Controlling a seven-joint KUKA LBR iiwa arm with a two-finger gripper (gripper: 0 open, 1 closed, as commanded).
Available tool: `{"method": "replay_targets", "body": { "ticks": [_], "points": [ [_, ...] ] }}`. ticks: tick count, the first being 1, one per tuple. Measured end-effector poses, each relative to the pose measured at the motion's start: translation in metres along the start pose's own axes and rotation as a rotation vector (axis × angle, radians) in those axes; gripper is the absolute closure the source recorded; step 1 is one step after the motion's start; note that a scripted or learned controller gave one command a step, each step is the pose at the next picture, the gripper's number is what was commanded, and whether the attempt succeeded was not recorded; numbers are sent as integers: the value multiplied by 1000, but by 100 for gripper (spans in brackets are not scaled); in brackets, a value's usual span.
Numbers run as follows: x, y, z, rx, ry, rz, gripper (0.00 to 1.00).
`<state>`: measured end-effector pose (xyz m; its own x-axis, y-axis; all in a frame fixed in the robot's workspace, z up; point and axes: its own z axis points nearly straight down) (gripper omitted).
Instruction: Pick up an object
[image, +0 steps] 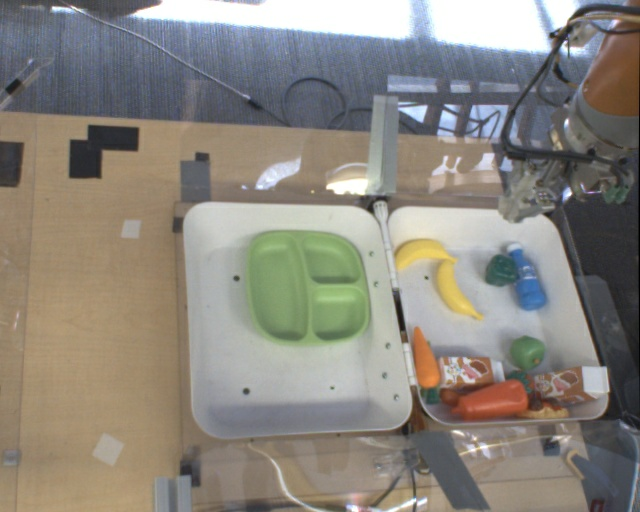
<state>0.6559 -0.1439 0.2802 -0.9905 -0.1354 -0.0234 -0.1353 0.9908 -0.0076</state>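
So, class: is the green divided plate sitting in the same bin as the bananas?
No: the green plate lies in the left bin, the bananas in the right bin.

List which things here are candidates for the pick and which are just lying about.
Pick candidates, all in the right bin:
banana, blue bottle, dark green item, green apple, carrot, red pepper, two flat packets.

Lying about:
green divided plate in the left bin; cables behind the bench.

One fixed camera looks down at a slant from above the bench (90, 300), far enough to take in both white bins: the left bin (215, 300) and the right bin (560, 260), with floor beyond.
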Motion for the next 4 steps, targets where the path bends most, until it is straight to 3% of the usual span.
{"method": "replay_targets", "body": {
  "ticks": [1, 2, 3, 4],
  "points": [
    [1, 2, 6, -5, 11, -2, 0],
    [-6, -28, 134, -11, 21, -189, 0],
    [5, 52, 189, -6, 22, -251, 0],
    [95, 2, 188, -4, 13, -245, 0]
  ]
}}
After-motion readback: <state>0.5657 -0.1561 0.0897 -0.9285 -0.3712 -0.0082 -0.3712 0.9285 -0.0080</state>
